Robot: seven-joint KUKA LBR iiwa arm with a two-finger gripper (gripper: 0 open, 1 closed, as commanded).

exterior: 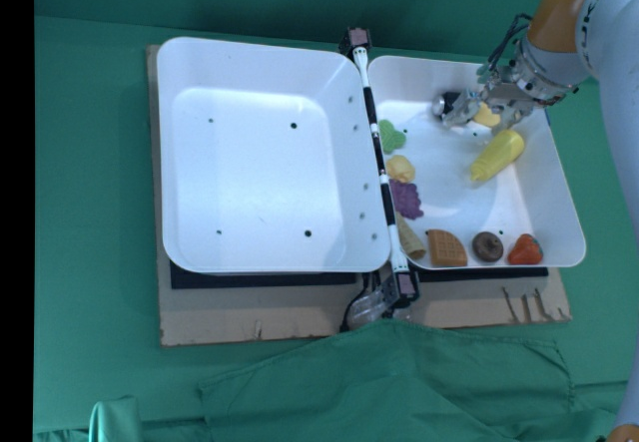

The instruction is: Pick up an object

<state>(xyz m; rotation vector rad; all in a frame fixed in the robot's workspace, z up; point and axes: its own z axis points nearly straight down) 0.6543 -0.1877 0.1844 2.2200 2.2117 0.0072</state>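
Reaching in over the right bin (559, 221), the gripper (486, 114) sits low near the bin's far wall, and a small yellow piece (487, 116) shows between its fingers. The yellow corn (497, 155) lies just in front of it. Along the bin's near wall lie a waffle (446, 247), a brown donut (487, 246) and a red strawberry (525, 250). By the bin's left wall sit green, yellow and purple toys.

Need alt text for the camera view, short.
A grey arm's gripper hangs over the far end of the right bin, by a small yellow piece and above a yellow corn cob. More toy foods lie along the bin's left and near edges; the left bin sits alongside.
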